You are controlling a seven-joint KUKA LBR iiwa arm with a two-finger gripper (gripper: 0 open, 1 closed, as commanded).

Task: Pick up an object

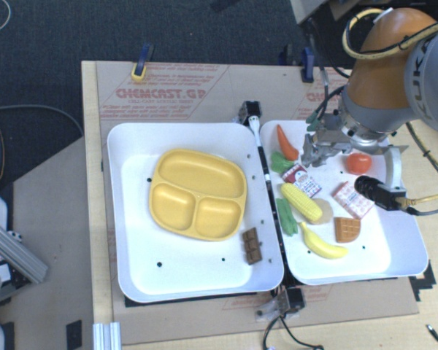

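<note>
Over right bin (405,265): end effector (312,154) above red-white packet (302,181).

The counter (204,86), a tan printed board, carries the left bin (124,217) and the right bin (401,257) side by side, touching.

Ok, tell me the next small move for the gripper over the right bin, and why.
Probably lower the gripper straight down. It hangs above the red and white packet in the right bin, with the carrot just beside it and the corn cob below the packet in view. Nothing shows between its fingers, so a short descent seems the likeliest way to a grasp.
</note>
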